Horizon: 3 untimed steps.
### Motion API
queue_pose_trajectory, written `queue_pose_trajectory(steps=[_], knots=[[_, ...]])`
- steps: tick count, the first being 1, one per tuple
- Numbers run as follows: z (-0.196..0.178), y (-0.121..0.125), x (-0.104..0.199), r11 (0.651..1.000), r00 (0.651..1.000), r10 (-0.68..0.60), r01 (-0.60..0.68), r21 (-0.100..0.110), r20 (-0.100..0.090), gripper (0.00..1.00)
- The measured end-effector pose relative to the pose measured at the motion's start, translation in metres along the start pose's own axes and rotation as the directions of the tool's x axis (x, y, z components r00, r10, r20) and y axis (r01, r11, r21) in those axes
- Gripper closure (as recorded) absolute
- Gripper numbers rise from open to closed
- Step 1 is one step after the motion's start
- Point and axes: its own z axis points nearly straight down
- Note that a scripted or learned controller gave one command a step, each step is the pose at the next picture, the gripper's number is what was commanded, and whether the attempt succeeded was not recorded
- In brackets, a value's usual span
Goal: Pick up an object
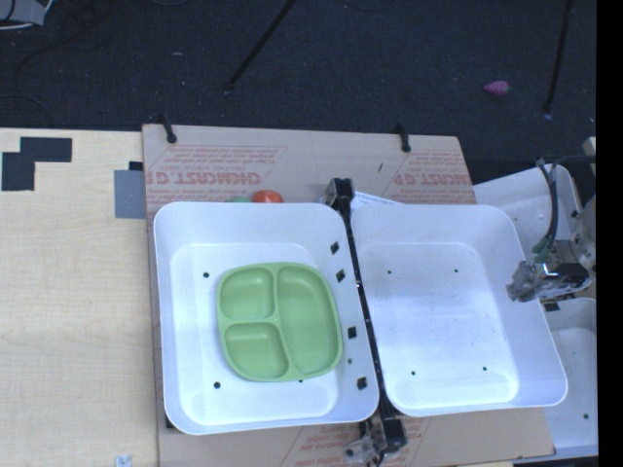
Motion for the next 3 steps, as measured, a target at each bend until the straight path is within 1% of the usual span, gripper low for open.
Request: queue_pose_trajectory(steps=[1, 2, 3], knots=[[0.011, -0.004, 0.054, 1.0, 1.0, -0.002, 0.002, 0.008, -0.005, 1.0], [0.011, 0.004, 0.109, 1.0, 1.0, -0.004, 0.004, 0.007, -0.005, 1.0], [0.002, -0.004, 0.159, 1.0, 1.0, -0.003, 0.003, 0.007, -0.005, 1.0]])
